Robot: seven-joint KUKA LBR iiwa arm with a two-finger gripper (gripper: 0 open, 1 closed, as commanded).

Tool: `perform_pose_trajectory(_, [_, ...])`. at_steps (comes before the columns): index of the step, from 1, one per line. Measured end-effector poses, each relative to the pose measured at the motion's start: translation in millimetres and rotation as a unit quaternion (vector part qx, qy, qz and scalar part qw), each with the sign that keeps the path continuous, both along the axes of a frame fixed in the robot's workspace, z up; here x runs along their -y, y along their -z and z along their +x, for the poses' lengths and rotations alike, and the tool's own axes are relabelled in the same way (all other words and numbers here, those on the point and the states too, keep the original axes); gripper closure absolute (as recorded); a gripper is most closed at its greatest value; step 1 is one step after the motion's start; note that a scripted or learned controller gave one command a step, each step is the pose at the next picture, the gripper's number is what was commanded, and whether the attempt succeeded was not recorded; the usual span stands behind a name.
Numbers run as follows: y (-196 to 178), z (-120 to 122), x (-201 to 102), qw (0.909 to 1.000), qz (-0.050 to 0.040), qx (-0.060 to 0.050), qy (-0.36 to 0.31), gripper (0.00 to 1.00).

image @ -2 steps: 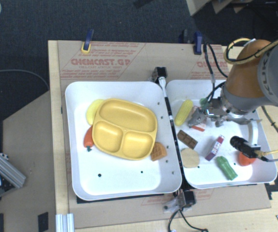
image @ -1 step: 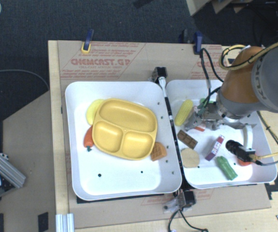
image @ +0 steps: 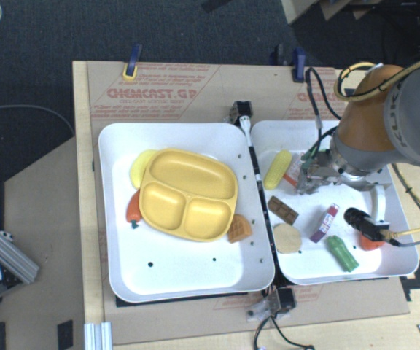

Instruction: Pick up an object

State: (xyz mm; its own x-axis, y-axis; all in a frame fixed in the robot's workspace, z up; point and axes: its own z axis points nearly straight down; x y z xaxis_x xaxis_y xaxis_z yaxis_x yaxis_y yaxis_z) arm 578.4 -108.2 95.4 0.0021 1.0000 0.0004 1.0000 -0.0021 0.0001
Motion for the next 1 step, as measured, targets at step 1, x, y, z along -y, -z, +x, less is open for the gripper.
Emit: perform_pose_trajectory(1, [-45.1,-2.2,5.8,1.0,-0.0011,0.003,0.0,1.0])
